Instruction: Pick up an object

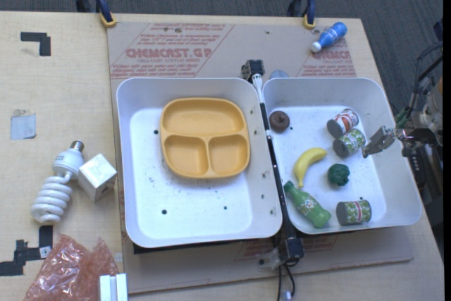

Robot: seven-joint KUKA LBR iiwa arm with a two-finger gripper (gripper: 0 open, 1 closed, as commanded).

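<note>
The right bin (394, 173) holds several small items. A brown donut (280, 120) lies at its back left, and a red-and-white can (343, 122) rests beside a green can (350, 143). Further forward are a banana (309, 163), a green broccoli piece (339, 175), a green bottle (307, 204) on its side and another can (353, 211). My gripper (375, 143) reaches in over the bin's right side, just right of the green can, with nothing seen in it.
The left bin (141, 208) holds a yellow divided plate (205, 137). Outside the bins, a blue bottle (330, 37) lies behind the right bin. A spiral light bulb (55, 187), a white cube (97, 176) and a red mesh bag (67, 271) lie at the left.
</note>
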